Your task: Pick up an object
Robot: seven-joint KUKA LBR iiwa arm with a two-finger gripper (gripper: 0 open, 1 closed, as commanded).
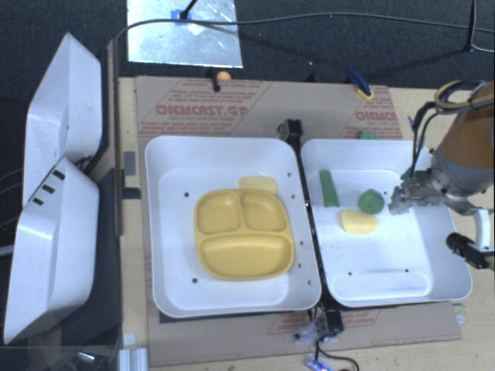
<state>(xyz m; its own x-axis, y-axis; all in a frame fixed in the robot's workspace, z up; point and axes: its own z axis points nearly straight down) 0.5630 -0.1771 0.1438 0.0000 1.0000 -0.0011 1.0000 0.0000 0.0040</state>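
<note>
Pickup not yet made: gripper (pixel 404 197) over right bin (pixel 387 280), finger state impossible to tell, nothing visibly held, just right of green ball (pixel 370 201), yellow piece (pixel 358 222) nearer, green stick (pixel 329 188) further left.

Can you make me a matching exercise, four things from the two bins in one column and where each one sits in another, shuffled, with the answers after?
Things:
1. yellow divided tray
2. green stick
3. round green piece
4. pale yellow lump

Places:
A. right bin, just left of the pincer
B. right bin, near its left wall, lying lengthwise
C. middle of the left bin
D. right bin, just below the round green piece

Pairs: 1-C, 2-B, 3-A, 4-D
</note>
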